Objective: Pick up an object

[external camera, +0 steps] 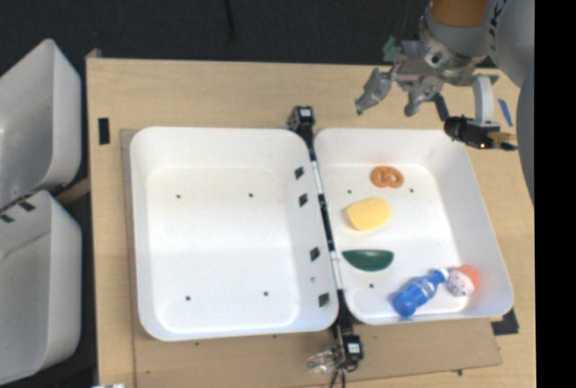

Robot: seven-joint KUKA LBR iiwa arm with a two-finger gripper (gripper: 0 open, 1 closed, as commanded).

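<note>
The gripper [393,97] hangs above the bench's far edge, just beyond the back rim of the right bin [481,224]. Its two fingers are spread wide apart and nothing sits between them.

All the loose things lie in the right bin, on the near side of the gripper. Nearest to it is an orange pretzel [387,176], almost straight toward the camera from the fingers. Past that, further toward the camera, lies a yellow lump [368,214], then a dark green half-round piece [368,258]. Furthest from the gripper, by the bin's near rim and a little toward the arm's side, a blue bottle [417,293] lies on its side, close beside a small white and orange ball [461,282].

The pretzel, yellow lump and green piece are spaced apart in a rough line, with bare bin floor on the arm's side of them. The row of black clips [315,217] joining the two bins runs close beside them on the other side. The left bin [216,229] lies beyond that divider.
</note>
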